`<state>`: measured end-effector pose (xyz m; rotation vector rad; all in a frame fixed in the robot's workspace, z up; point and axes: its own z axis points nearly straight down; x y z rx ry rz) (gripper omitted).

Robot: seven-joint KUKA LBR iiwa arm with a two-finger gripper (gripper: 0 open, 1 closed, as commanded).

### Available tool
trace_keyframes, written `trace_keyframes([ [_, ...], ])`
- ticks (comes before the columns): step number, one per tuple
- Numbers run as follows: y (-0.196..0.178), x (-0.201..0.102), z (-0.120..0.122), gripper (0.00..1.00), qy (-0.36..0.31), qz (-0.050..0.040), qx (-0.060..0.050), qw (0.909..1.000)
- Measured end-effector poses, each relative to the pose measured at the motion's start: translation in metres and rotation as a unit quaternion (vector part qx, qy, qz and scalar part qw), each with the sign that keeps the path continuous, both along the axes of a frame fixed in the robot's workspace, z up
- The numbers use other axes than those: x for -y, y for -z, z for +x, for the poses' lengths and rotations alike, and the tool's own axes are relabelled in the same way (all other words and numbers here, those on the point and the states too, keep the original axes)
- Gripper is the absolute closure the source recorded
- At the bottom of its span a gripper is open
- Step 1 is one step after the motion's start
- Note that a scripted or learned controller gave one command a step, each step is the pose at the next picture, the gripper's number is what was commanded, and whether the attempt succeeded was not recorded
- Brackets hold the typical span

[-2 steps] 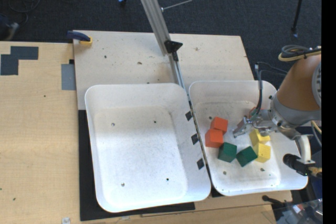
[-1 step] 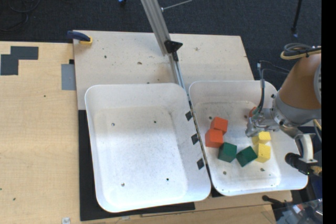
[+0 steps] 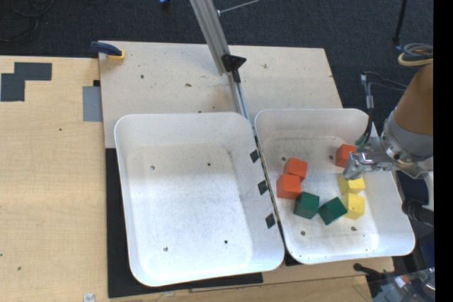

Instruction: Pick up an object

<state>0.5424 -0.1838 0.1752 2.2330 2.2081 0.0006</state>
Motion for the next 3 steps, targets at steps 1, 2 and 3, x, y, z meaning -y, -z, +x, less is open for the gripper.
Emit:
trace_keyframes([
  [1, -0.051, -0.009, 0.003, 1.00, -0.007, 0.0000, 0.001, 1.0000],
  [2, -0.103, -0.008, 0.004, 1.00, -0.007, -0.0003, 0.001, 1.0000],
  [3, -0.106, -0.054, 0.019, 1.00, -0.008, 0.0011, -0.001, 1.0000],
])
